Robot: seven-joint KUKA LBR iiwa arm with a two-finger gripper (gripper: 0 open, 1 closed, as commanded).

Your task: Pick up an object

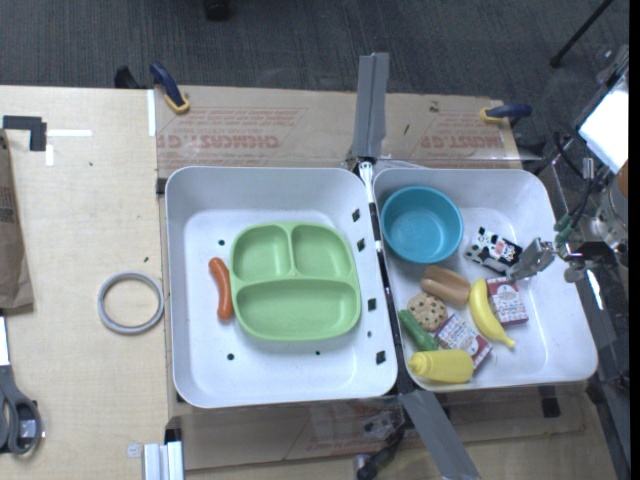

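Nearest the camera, at the front of the right bin (570,363), lies a yellow squeeze bottle (438,366) on its side; it appears to be smooth moulded plastic, light and rounded, so it may roll or slip under a narrow grasp.

Candidate objects in the right bin:
- Banana (488,313): curved, yellow, apparently rigid toy plastic. Grasp across the middle of the curve, where the section is narrowest.
- Hot dog bun (445,283): tan, rounded, lying beside the banana. Its stiffness cannot be judged.
- Blue bowl (421,225): round, thin-walled, upright at the rear of the bin. Take hold of the rim only; the body looks too wide for the fingers.
- Red carton (507,302) and black-and-white carton (494,250): small, flat-faced boxes, probably light and slightly crushable. Flat sides suit parallel fingers.
- Cookie (428,312) and green vegetable piece (417,330): low and crowded among neighbours; access is poor.

The left bin (190,298) holds a green divided tray (296,280) and an orange sausage (221,288) just beside the tray.

The gripper (534,256) hangs over the right bin, near the black-and-white carton. No object sits between its fingers; whether they are spread or closed cannot be determined.
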